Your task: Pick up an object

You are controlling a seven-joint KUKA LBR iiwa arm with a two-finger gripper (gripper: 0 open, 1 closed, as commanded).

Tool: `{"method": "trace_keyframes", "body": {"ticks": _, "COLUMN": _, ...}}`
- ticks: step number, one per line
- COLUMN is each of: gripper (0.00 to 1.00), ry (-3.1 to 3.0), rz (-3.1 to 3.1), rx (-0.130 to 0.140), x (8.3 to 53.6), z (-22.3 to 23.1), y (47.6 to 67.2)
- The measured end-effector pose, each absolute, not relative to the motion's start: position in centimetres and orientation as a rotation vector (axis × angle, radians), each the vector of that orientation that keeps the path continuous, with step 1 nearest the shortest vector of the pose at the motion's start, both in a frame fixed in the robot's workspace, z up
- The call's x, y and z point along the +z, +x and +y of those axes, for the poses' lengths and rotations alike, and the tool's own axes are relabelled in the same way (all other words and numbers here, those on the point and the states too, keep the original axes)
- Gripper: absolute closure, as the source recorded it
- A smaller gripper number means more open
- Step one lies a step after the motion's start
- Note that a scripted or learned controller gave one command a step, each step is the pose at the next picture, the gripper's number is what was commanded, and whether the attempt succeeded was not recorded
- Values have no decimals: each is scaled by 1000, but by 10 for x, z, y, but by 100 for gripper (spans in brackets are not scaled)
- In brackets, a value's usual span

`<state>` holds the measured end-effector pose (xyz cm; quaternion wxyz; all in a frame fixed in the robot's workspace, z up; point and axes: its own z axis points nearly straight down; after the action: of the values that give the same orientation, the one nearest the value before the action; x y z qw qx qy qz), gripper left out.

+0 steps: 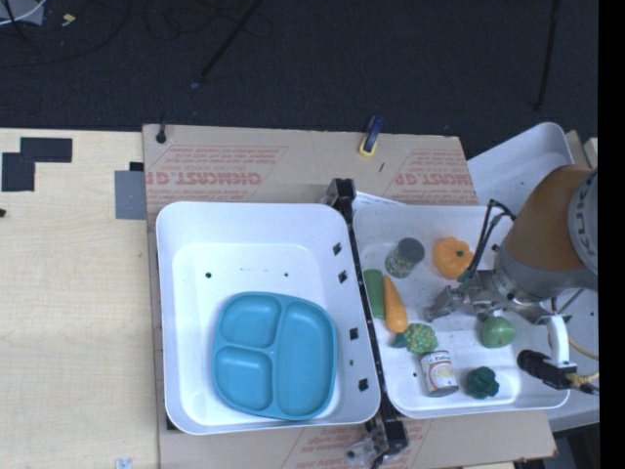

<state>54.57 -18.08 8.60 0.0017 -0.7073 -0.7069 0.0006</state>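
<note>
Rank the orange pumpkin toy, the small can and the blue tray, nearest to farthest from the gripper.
From the gripper:
1. Orange pumpkin toy, just above it in the right bin.
2. Small can, below it near the front wall.
3. Blue tray, in the left bin.

- Smooth, glossy white plastic on both bins (186, 262).
- Matt blue plastic on the divided tray (275, 354).
- Plain brown cardboard (293, 169) underneath, printed red.
- Pale wood-grain surface (68, 311).
- Bumpy green broccoli toy (421, 338); shiny labelled can (439, 372).

One fixed camera looks down at a slant on both white bins (176, 262).
</note>
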Motion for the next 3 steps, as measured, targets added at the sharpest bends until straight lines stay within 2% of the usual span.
{"method": "trace_keyframes", "body": {"ticks": 1, "gripper": 100, "ry": -2223, "rz": -2215, "rx": 0, "x": 98, "z": -182, "y": 546}}
{"method": "trace_keyframes", "body": {"ticks": 2, "gripper": 100, "ry": -2230, "rz": -2216, "rx": -1, "x": 152, "z": -192, "y": 542}}
{"method": "trace_keyframes", "body": {"ticks": 3, "gripper": 100, "ry": -2224, "rz": -2223, "rx": -2, "x": 198, "z": -199, "y": 547}}
